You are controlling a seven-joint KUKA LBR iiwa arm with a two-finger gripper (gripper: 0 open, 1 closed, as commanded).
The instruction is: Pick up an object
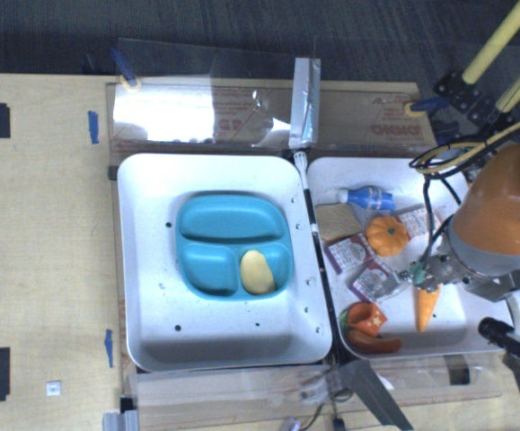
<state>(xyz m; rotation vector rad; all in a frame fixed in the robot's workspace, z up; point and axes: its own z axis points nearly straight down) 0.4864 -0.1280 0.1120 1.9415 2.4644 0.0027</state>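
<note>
The right bin (475, 335) holds a small orange pumpkin (388, 235), a blue-and-white bottle (365, 197), a brown card (339, 221), some printed packets (367, 281), an orange carrot (426, 306) and a red pepper (367, 323). My gripper (424, 275) hangs low in this bin, just above the carrot's thick end and right of the packets. The arm's orange band (504, 212) covers the bin's right part. In the left bin (147, 241) a blue divided tray (228, 232) carries a yellow lemon-like object (257, 272) in its lower right compartment.
A clear plastic sheet (206, 106) and a metal divider post (303, 101) stand behind the bins. Black and yellow cables (462, 151) loop above the right bin's far right corner. The wooden bench (35, 268) stretches to the left.
</note>
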